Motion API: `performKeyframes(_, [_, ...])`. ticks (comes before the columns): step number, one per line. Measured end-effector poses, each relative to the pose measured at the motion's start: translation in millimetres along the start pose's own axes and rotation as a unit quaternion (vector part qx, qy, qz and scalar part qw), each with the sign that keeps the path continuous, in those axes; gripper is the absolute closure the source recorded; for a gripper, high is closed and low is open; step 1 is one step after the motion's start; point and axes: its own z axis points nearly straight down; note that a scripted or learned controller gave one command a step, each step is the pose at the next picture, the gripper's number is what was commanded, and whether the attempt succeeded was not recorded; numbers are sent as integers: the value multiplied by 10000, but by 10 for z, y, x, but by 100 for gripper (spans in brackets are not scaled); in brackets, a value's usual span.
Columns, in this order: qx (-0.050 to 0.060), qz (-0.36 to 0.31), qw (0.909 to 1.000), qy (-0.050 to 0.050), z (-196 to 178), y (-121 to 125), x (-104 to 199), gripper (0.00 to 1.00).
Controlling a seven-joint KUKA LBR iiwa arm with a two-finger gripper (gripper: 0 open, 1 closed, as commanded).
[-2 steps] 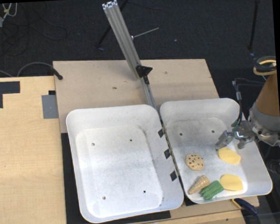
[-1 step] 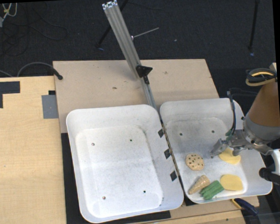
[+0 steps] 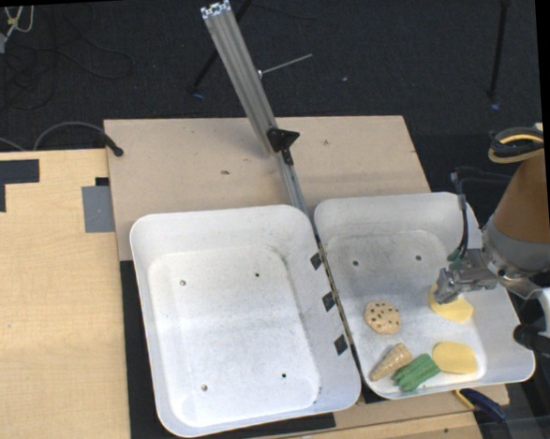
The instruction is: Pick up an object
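Observation:
The right bin (image 3: 388, 229) holds a round chocolate-chip cookie (image 3: 382, 317), a tan cone (image 3: 390, 362), a green ridged piece (image 3: 416, 373) and two yellow pieces: one (image 3: 456, 357) near the front edge and one (image 3: 453, 310) further back. My gripper (image 3: 446, 287) reaches in from the right and sits low right over the back yellow piece, touching or nearly touching its top edge. Nothing is lifted off the bin floor.
The left bin (image 3: 230, 311) lies beside the right one, with black clips (image 3: 330, 301) along the shared rim. A slanted aluminium rail (image 3: 247, 84) rises behind the bins. The arm's orange band (image 3: 527, 201) is at the right edge.

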Motion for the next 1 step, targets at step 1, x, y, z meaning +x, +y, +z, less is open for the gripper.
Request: performKeyframes(1, [-26, 3, 10000, -10, -433, -3, -60, 100])
